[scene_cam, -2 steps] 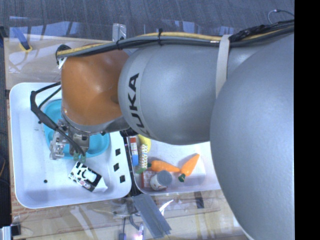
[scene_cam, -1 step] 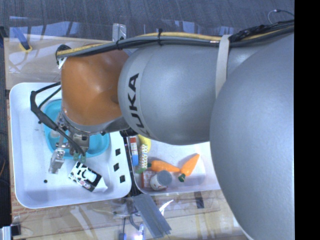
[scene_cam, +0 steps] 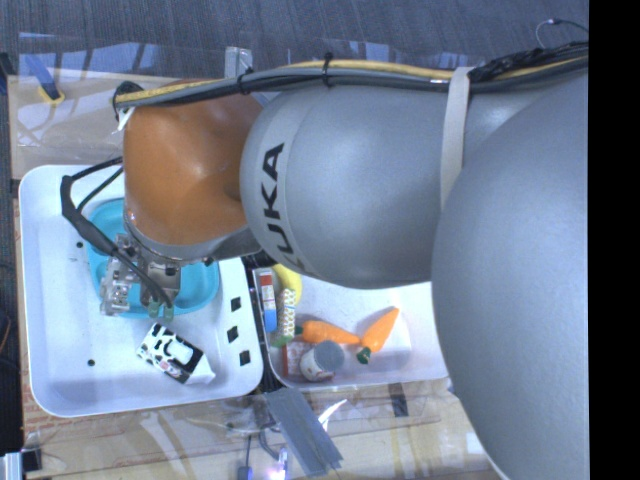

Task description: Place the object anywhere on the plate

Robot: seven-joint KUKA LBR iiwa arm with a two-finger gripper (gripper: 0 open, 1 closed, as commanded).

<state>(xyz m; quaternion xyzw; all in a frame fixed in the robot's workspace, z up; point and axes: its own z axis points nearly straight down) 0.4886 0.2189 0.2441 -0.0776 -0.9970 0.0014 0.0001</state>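
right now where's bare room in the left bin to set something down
Bare floor runs along the left bin's left wall, beside the blue plate, and at its bottom-left corner, left of the black-and-white object. The gripper crowds the plate; the right bin is packed with carrots.

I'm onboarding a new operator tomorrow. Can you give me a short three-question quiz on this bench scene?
1. True or false: the claw is over the left bin.
2. What colour is the plate? A) red B) blue C) green
3. Which bin holds the carrots?

Key: 1. True; it hangs over the plate there. 2. B. 3. The right bin, alongside a small can. The black-and-white patterned block lies in the left bin, beside the plate.
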